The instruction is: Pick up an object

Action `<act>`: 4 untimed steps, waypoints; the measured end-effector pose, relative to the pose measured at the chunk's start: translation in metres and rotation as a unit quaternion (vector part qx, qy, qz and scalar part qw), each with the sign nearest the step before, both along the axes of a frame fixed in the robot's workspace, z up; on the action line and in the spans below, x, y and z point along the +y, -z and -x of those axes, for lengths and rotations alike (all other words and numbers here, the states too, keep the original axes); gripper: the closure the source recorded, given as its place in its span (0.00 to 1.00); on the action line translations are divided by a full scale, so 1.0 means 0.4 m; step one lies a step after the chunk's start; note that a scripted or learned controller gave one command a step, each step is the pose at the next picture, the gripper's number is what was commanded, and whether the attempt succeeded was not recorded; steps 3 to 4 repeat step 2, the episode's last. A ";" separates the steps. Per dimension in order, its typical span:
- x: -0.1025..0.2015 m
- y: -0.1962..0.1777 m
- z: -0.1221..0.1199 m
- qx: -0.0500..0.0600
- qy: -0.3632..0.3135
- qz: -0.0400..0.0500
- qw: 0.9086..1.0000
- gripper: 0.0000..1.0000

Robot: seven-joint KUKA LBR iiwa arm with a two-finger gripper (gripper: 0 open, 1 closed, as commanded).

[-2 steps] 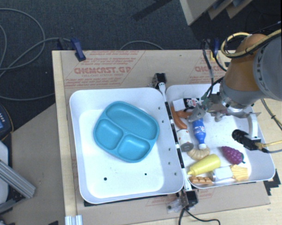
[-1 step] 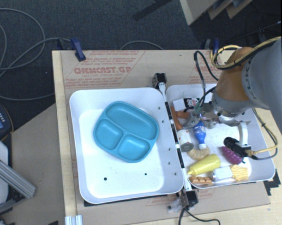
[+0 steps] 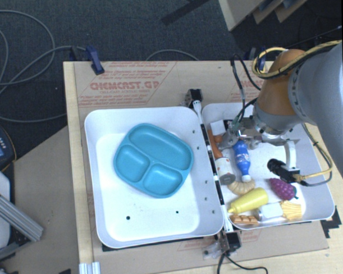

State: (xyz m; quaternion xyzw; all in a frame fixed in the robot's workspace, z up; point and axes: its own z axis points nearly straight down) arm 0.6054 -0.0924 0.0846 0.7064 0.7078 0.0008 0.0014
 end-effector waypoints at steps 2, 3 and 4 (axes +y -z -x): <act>0.158 -0.266 -0.009 -0.003 -0.002 0.000 1.000 1.00; 0.158 -0.266 -0.009 -0.003 -0.002 0.000 1.000 1.00; 0.158 -0.266 -0.009 -0.003 -0.002 0.000 1.000 1.00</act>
